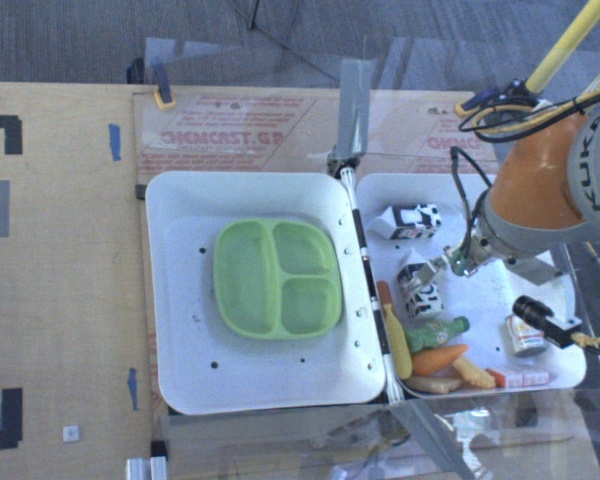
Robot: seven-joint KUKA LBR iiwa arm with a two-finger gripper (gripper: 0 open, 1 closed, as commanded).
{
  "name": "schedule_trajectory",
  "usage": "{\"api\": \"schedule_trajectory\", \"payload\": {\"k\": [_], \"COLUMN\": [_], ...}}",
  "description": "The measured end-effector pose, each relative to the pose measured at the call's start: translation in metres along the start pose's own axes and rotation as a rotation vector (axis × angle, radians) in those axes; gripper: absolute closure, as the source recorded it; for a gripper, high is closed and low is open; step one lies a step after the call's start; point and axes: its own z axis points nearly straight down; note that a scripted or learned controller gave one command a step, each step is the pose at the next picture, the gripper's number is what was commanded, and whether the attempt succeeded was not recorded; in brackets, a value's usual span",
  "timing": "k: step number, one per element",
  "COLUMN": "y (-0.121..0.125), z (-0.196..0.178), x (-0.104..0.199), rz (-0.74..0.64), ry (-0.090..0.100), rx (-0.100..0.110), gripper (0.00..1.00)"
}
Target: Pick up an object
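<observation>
The desk point(60, 298) carries two white bins side by side. The left bin point(180, 358) holds a green divided plate point(277, 278). The arm point(545, 183) reaches in from the right over the right bin point(565, 363), its pincer point(420, 286) low among the objects, touching a black-and-white carton point(421, 296); whether it is spread or pinching cannot be told. Another carton point(408, 221) lies farther back. Near the front edge lie a green bottle point(435, 331), a carrot point(438, 358), a banana point(396, 343) and a can point(525, 336).
</observation>
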Motion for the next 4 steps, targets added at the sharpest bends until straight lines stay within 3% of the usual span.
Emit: {"api": "schedule_trajectory", "payload": {"k": [1,2,3,4], "y": [0.065,0.093,0.093,0.117], "z": [0.006,0.022,0.012,-0.085], "x": [-0.027,-0.043,-0.043,-0.016], "rz": [0.087,0.201,0.197,0.096], "ry": [-0.002,0.028,0.026,-0.013], "rx": [0.002,0.052,0.060,0.021], "gripper": [0.00,0.00,1.00,1.00]}}
